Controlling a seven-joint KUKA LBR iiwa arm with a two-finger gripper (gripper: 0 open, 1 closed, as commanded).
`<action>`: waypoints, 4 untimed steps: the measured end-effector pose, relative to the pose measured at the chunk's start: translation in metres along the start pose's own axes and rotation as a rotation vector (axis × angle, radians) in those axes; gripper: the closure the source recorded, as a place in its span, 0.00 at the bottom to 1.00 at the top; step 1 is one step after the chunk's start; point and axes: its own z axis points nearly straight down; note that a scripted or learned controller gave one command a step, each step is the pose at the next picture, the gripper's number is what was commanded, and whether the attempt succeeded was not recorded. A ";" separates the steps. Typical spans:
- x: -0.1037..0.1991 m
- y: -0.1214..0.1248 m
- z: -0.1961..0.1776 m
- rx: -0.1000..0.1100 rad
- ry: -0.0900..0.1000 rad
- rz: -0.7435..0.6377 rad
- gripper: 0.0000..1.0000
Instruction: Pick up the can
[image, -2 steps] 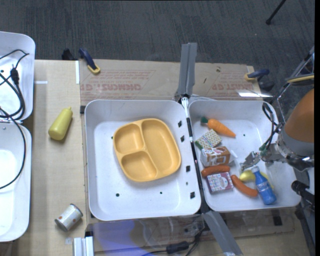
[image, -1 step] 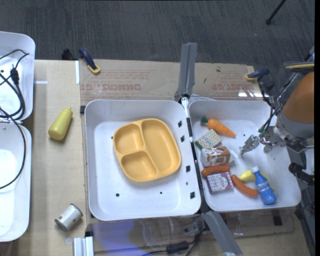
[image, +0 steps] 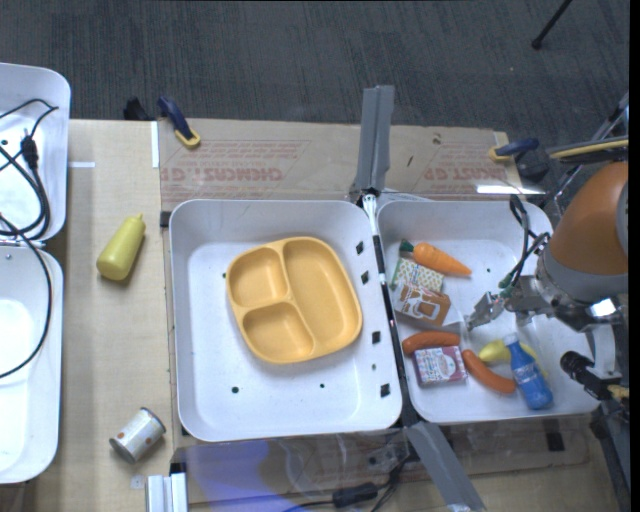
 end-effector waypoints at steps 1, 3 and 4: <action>0.002 0.002 -0.097 0.000 -0.001 0.227 0.00; -0.036 0.011 0.001 0.002 0.008 -0.017 0.00; -0.037 -0.003 -0.001 -0.002 0.007 -0.013 0.00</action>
